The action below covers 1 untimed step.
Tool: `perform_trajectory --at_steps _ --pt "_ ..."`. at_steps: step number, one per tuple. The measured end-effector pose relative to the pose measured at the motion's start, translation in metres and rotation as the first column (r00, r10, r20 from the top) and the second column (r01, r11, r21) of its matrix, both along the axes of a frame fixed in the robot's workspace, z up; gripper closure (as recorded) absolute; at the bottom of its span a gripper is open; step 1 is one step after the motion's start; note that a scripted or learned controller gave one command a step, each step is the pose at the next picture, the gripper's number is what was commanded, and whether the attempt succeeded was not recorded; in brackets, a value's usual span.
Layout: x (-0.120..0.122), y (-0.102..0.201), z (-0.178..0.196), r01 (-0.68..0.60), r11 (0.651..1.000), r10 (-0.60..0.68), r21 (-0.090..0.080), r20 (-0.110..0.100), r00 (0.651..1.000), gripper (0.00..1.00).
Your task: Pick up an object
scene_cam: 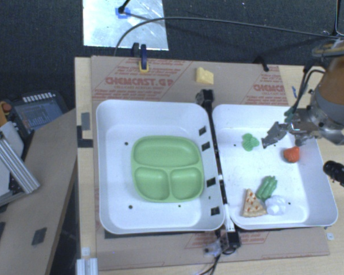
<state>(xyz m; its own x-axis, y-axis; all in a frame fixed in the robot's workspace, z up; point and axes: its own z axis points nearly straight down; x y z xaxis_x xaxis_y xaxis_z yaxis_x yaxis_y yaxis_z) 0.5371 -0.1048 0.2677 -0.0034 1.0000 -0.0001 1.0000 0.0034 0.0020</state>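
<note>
So the arm (pixel 337 90) is a chunky rounded thing, light grey at the lower end with a fat orange band above the wrist and a paler grey ring on top of that. A couple of thin dark cables (pixel 301 93) loop down its side. The gripper (pixel 270 140) end is darker grey metal, kinda angular, with slim dark fingers. There's also a black knob-like piece (pixel 339 173) sticking out underneath.
</note>
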Motion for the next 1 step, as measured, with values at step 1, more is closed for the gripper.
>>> perform_trajectory --at_steps 1 --pt "0.0060 -0.0004 -0.0608 0.002 1.000 -0.002 0.001 -0.006 1.000 0.00"
